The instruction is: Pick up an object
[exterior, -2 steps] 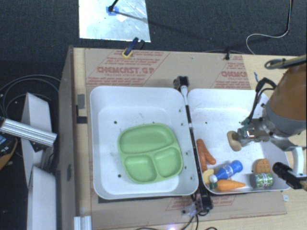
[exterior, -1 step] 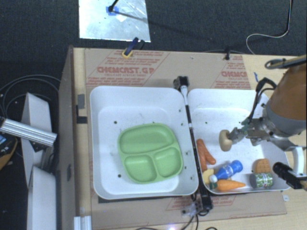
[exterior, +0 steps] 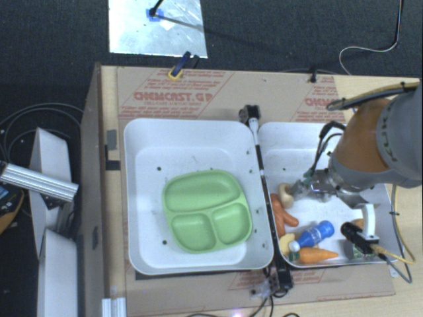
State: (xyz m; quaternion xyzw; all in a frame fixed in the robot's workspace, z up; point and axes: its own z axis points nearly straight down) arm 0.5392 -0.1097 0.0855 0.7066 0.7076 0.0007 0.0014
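The arm (exterior: 370,144) reaches into the right bin (exterior: 297,137), near the mushroom (exterior: 285,192); the pincer (exterior: 310,185) state I cannot tell. Next it must descend and grasp.

Position: I see from one fixed camera above the bench (exterior: 218,84).
Direction: downward, slanted.
Range: moderately far; both white bins (exterior: 192,137) and surrounding floor fit.

Green divided plate (exterior: 207,211) in left bin (exterior: 142,144).
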